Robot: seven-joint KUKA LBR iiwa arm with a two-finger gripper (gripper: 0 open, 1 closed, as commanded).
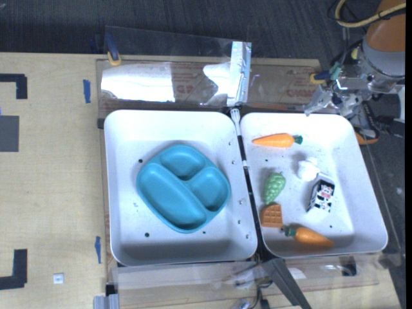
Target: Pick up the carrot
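While the arm's claw (320, 103) hangs at the far right, just beyond the far rim of the right bin (370, 179), its fingers are too small and cluttered with cables to tell whether they are spread or pressed together, and nothing can be seen between them.

Nearest the camera in the right bin lies one carrot (308, 236), orange with its green end pointing left, close to the near wall. Just left of it and slightly farther sits a small brown waffle-like piece (271, 215). Beyond that rests a green bunch of grapes (274, 187), and to its right a black-and-white toy (321, 196) stands tilted. A small white lump (308, 169) lies just beyond the toy. Farthest in this bin is a second carrot (277, 140), lying crosswise with its green top to the right, not far from the claw but apart from it. That makes two carrots and one each of the other four things.

Beside it, the left bin (122, 172) holds one blue divided plate (183, 187) with three compartments, set at a slant.

Beyond both bins, a clear plastic sheet (174, 73) lies on the bench.
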